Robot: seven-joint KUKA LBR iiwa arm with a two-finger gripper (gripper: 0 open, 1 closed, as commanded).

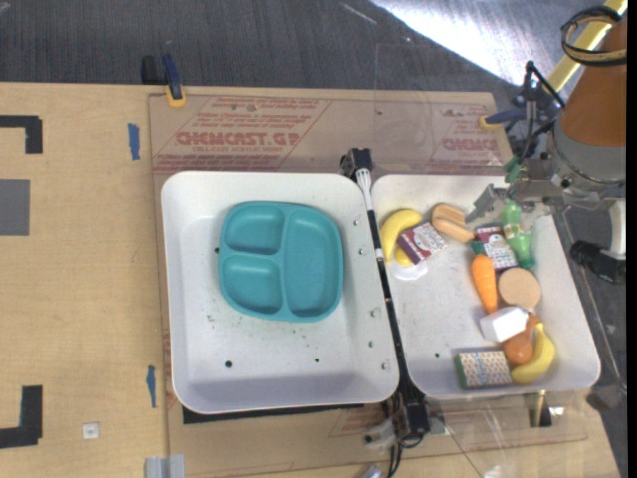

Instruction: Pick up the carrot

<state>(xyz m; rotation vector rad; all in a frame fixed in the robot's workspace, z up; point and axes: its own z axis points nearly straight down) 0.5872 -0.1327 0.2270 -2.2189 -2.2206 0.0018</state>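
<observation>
One carrot [484, 283] for you, right bin [438, 357], between the wrapped packet [426, 242] and tan disc [519, 289] | long axis runs roughly up-down the view | gripper [516, 195] hangs just above-right of it | can't tell the claw's state from here

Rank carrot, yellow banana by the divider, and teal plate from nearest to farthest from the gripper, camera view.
Gripper is at the right bin's far right corner.
1. Carrot: right bin, just below the gripper, toward the near side.
2. Yellow banana: right bin, left part, by the divider.
3. Teal plate: left bin, centre, across the divider.
</observation>
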